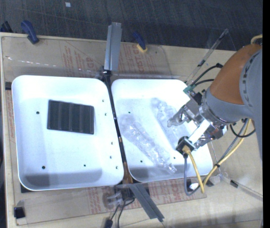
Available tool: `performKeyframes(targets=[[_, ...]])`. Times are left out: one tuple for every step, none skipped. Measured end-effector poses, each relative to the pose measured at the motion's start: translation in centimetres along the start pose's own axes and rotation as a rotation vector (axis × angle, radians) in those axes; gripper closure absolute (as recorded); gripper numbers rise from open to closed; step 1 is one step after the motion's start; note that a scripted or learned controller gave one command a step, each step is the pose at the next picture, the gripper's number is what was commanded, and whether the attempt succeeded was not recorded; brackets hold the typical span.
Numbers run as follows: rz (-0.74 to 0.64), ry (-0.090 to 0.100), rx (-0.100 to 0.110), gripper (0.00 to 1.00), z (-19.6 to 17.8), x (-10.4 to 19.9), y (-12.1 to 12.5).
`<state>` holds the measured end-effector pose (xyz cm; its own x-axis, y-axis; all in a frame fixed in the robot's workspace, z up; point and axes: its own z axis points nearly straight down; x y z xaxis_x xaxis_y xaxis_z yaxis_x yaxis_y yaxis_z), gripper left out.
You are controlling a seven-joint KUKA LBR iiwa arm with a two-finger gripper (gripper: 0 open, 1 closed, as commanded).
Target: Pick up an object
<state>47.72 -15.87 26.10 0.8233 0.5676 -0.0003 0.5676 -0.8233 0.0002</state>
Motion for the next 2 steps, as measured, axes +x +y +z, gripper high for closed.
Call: performKeyframes(targets=[[0.393, -0.002, 0.003, 0.00, 1.14, -2.90, 4.15], [0.381, -0.005, 0.008, 1.00, 0.27, -2.74, 4.04]])
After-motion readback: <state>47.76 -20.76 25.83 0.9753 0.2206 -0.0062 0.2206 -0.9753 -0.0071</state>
